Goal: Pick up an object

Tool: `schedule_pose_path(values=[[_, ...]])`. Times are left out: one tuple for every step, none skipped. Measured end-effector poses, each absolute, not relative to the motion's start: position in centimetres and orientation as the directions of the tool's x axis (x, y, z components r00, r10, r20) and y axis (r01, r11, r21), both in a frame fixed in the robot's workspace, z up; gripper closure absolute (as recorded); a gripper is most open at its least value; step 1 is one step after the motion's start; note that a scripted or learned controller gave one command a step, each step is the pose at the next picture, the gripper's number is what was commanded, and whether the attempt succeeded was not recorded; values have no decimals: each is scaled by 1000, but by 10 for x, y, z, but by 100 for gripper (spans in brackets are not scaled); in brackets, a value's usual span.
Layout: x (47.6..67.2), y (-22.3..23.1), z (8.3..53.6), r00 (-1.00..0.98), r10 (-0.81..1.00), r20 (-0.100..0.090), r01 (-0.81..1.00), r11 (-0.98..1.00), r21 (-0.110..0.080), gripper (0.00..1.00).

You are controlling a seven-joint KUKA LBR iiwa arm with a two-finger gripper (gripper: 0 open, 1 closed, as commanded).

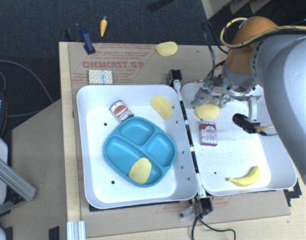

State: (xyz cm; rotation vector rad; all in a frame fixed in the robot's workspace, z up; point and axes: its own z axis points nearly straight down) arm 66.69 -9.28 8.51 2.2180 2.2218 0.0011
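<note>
At upper right of the frame, the claw sits over a yellow chip in the right bin; its spread is unclear. It may skid off the flat piece.

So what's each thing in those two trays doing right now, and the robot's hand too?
hand: low in the right bin, over a yellow piece.
blue divided plate: upright in the left bin, a yellow chip in its near compartment.
small can: lying on its side.
red packet: lying flat.
banana: lying loose, untouched.
</note>
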Motion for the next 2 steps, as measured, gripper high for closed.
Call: schedule_pose_path(values=[[668,-93,96,-3,1000,-3,1000,3,5,100],[599,-34,185,-2,1000,1,1000,2,-1,100]])
